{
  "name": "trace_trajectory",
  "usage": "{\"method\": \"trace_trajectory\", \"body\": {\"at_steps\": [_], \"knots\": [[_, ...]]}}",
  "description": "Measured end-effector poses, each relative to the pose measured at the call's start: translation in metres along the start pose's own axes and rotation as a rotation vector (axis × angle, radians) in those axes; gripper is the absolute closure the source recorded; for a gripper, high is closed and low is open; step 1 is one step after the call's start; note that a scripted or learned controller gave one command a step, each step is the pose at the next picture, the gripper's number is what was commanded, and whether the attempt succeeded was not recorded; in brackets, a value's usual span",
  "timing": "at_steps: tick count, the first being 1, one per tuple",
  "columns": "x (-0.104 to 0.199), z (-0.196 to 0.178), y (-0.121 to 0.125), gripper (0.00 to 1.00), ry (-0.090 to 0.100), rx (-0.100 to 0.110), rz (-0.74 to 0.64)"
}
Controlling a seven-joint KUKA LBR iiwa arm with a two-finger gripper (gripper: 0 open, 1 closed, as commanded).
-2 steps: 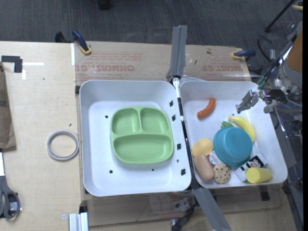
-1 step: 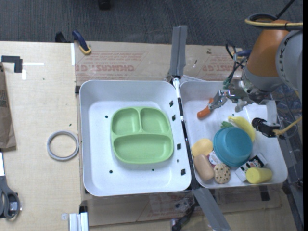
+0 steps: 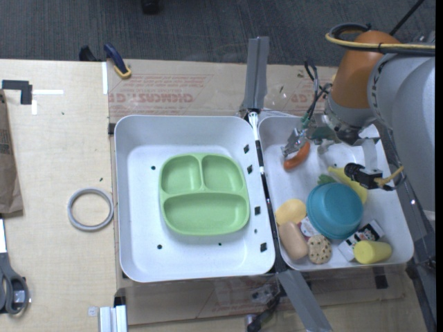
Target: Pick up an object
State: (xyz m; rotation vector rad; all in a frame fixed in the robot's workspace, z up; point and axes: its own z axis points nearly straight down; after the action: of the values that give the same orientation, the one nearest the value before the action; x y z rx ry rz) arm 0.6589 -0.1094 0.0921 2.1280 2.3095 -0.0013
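Observation:
My gripper (image 3: 296, 146) reaches into the far left part of the right bin (image 3: 273, 178), under the arm's orange band. A small orange-red carrot-like toy (image 3: 297, 158) sits between the fingertips, and the gripper is shut on it. The toy lies close to the bin floor; I cannot tell if it is lifted. In the same bin are a blue bowl (image 3: 336, 209), a yellow banana (image 3: 348, 178), a yellow round piece (image 3: 291, 211), a tan sausage-shaped toy (image 3: 293, 241), a speckled cookie (image 3: 319, 250) and a yellow cylinder (image 3: 372, 252).
The left bin (image 3: 131, 185) holds a green divided plate (image 3: 204, 194). A grey divider post (image 3: 256, 75) stands between the bins at the back. On the bench to the left lie a tape ring (image 3: 91, 208) and scissors (image 3: 10, 292).

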Motion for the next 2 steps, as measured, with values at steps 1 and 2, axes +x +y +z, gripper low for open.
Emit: {"method": "trace_trajectory", "body": {"at_steps": [1,2], "knots": [[-0.001,-0.010,0.001,1.00,-0.002,-0.002,0.000],[0.071,-0.100,0.006,1.00,0.000,0.000,0.099]]}}
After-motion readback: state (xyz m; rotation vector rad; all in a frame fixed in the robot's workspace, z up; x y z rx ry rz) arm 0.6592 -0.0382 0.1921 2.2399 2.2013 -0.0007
